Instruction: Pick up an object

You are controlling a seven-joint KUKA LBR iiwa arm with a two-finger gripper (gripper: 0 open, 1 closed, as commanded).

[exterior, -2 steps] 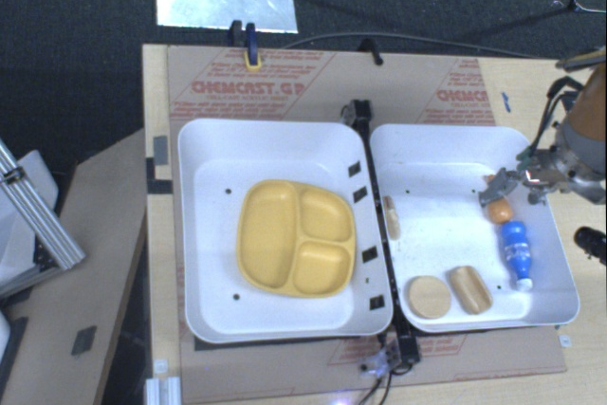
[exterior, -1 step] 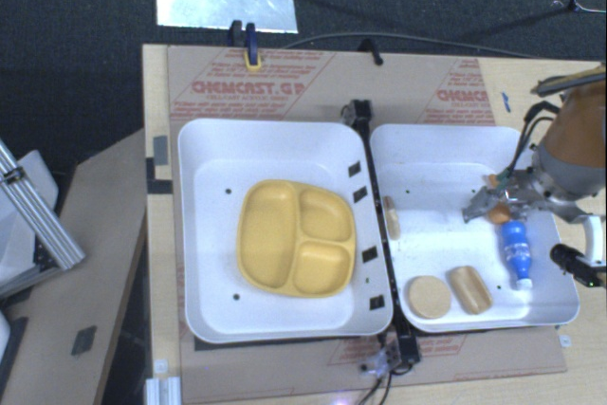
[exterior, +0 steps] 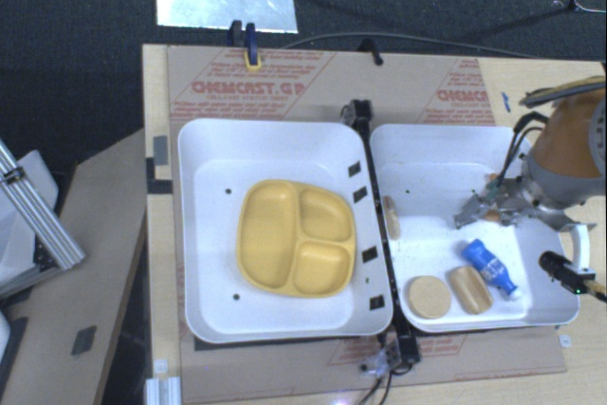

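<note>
Camera view: arm (exterior: 569,142) low, fingers (exterior: 471,213) above right bin (exterior: 417,156)

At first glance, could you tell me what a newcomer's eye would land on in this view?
Most likely the yellow divided plate, lying alone in the left bin. Next, the blue bottle in the right bin, beside a tan bread-like piece and a round tan disc. The grey arm's gripper sits just above the bottle.

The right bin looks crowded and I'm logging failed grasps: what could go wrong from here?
The blue bottle, the tan bread-like piece and the round cookie lie close together, so a grasp may nudge or catch a neighbour. The gripper hangs above them, beside the bottle, near the right bin wall.
</note>
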